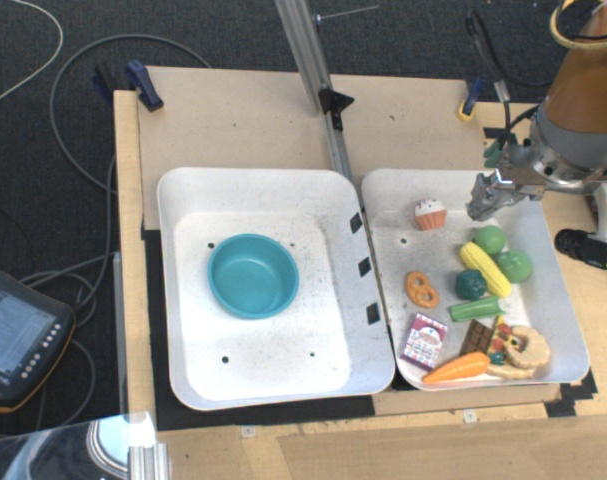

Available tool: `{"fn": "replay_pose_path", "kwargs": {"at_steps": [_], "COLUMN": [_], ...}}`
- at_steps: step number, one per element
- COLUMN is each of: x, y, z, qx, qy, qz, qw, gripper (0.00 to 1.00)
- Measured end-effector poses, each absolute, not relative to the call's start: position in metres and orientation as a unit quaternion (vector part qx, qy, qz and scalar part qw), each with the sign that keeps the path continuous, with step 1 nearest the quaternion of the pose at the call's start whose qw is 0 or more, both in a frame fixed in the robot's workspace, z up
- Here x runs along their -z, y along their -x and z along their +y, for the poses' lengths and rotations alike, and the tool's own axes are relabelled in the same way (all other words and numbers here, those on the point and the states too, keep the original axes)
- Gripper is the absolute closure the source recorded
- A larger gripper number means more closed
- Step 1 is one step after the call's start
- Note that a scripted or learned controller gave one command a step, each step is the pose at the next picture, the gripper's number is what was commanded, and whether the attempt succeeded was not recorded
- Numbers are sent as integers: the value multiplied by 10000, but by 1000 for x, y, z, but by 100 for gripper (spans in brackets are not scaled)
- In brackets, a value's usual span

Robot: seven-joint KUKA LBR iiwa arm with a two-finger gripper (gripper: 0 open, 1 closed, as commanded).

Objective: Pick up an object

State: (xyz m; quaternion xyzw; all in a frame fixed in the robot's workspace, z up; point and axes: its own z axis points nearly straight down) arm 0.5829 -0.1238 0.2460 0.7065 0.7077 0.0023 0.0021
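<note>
Left bin [183, 268] holds one teal bowl [253, 275], upright. Right bin [383, 190] holds toy food: pretzel [421, 289], pink packet [424, 341], carrot [457, 368], cupcake [430, 214], yellow corn [485, 269] among green pieces. Gripper [483, 200] hangs over the bin's far side, right of the cupcake, apart from it; finger state cannot be determined; nothing seen held.
</note>
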Motion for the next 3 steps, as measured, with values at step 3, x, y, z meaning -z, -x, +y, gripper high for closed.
{"fn": "replay_pose_path", "kwargs": {"at_steps": [3], "x": [-236], "y": [-613], "z": [59], "qx": [-17], "qy": [-7047], "qz": [7095], "qw": [1], "gripper": [100]}}
